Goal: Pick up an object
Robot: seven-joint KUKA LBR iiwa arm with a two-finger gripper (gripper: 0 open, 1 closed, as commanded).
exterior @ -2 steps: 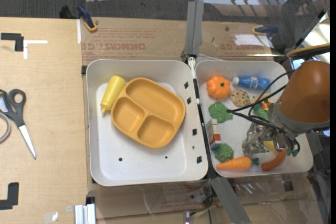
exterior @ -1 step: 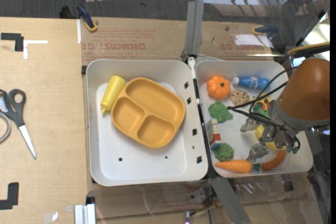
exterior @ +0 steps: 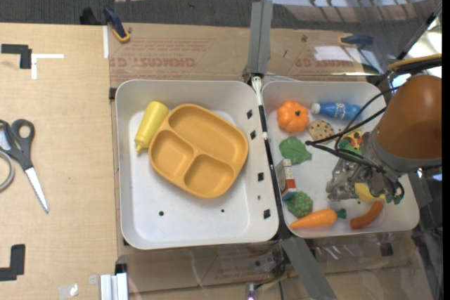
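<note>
1. Reaching in from the right, the grey arm (exterior: pixel 415 126) with its orange band hangs over the right bin (exterior: pixel 295 89).
2. Gripper (exterior: pixel 343 186): low in the right bin's lower right part, among the toys; whether its fingers are spread or pressed together cannot be told, and no object can be seen between them.
3. Yellow toy (exterior: pixel 365 190): just beside the gripper, partly hidden by it.
4. Sausage (exterior: pixel 367 215): reddish-orange, lying near the bin's lower right corner, below the gripper.
5. Carrot (exterior: pixel 314 219): orange, lying along the bin's lower edge, to the left of the sausage.
6. Broccoli (exterior: pixel 300 203): green, just above the carrot's left end.
7. Small red and white packet (exterior: pixel 287 175): against the bin's left wall.
8. Green leaf (exterior: pixel 294 150): above the packet.
9. Cookie (exterior: pixel 320 128): between the leaf and the bottle.
10. Pumpkin (exterior: pixel 293 116): orange, at the upper left of the bin.
11. Blue and white bottle (exterior: pixel 337 109): lying on its side near the bin's top edge.
12. Left bin (exterior: pixel 190 228): holds a yellow divided plate (exterior: pixel 198 149) with a yellow bottle (exterior: pixel 150 124) touching its upper left rim.
13. Scissors (exterior: pixel 27 161): on the bench at far left, well apart from both bins.
</note>
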